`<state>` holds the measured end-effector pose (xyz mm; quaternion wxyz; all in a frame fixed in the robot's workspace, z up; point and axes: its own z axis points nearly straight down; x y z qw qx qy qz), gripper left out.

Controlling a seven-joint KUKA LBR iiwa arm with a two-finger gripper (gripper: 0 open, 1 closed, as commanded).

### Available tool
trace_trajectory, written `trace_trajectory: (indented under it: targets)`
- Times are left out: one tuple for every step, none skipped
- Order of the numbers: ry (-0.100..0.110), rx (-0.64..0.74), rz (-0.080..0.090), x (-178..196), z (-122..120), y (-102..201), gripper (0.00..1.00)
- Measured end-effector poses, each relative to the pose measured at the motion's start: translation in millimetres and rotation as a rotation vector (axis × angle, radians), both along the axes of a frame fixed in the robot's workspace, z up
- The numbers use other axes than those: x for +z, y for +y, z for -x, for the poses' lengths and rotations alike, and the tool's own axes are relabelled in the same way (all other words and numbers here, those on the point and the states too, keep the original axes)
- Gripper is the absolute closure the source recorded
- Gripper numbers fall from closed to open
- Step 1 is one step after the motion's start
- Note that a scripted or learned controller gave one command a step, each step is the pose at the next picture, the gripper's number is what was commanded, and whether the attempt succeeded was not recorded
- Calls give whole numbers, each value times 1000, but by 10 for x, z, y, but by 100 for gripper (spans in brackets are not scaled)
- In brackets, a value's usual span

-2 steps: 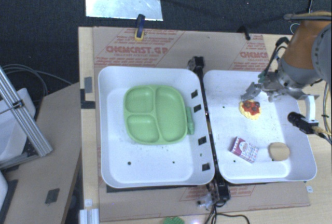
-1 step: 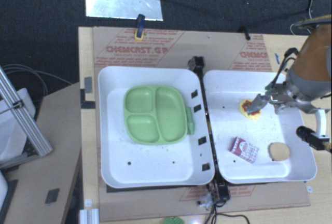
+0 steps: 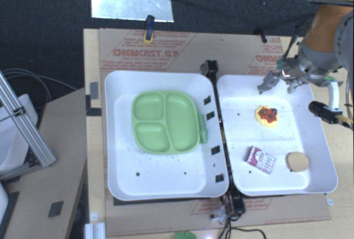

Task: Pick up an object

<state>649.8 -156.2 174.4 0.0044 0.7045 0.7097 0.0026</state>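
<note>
White right bin point(image 3: 315, 171) holds 3 items: yellow-red toy point(image 3: 267, 115), maroon packet point(image 3: 260, 159), tan round piece point(image 3: 298, 161). Claw point(image 3: 281, 82) hangs empty w/ fingers apart over bin's far edge. Approach step, I'd judge. Toy lies just below-left of claw, not touching; next: shift over it, descend, close.

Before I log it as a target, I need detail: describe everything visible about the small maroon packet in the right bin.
The small maroon rectangular packet has a white patterned end toward the bottom right and looks like thin printed card or foil. It lies flat and slanted on the floor of the right white bin, near its front edge, apart from the tan round piece and touching nothing else.
</note>
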Motion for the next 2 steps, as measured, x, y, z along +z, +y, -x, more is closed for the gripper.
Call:
trace_trajectory:
  targets:
    - [14,-6,-5,-134,657,379,0]
    - [14,-11,-2,-940,900,-74,0]
